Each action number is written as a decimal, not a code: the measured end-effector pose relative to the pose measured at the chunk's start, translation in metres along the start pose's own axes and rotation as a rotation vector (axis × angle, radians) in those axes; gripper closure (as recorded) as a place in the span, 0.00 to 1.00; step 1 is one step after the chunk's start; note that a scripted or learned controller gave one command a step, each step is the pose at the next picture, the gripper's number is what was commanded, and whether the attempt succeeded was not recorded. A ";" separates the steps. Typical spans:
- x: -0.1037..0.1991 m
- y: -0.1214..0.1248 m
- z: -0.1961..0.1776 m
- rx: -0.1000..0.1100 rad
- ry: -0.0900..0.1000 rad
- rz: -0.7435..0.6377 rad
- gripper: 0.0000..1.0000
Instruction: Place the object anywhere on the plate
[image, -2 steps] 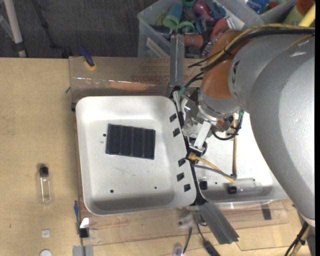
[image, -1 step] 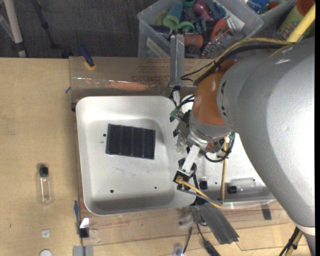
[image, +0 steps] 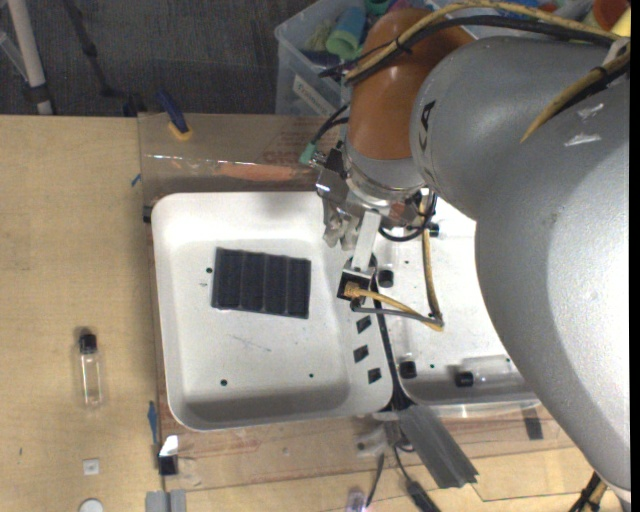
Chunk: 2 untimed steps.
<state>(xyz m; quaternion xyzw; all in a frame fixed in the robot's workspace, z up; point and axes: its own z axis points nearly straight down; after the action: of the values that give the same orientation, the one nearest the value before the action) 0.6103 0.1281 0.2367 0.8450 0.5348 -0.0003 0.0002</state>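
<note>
Your hand (image: 343, 232) hangs at the frame's centre, over the seam where the two bins meet. From this angle you cannot tell whether it is wide, narrow or carrying anything.

The plate (image: 262, 282) appears to be the dark ribbed slab lying flat in the middle of the left bin (image: 180, 300). The likeliest object is the small dark piece (image: 463, 378) at lower right, on the floor of the right bin (image: 450, 260), just beside the arm (image: 520, 150) and well apart from the plate. It is too small to identify for certain.

Judge it light and rigid, probably smooth enough to slip or skitter on the white floor. Take it squarely across its narrow sides, low down, and close gently.

Count one plate, one small dark piece, two bins and one arm. One clear vial (image: 90, 366) lies on the bench (image: 60, 220) at left, outside the bins.
</note>
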 end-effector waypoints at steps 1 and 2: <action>0.003 -0.076 0.065 0.003 0.000 -0.573 1.00; 0.021 -0.142 0.135 0.004 -0.001 -0.095 1.00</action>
<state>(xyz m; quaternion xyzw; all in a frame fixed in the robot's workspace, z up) 0.4912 0.2077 0.1019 0.8186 0.5744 -0.0021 -0.0013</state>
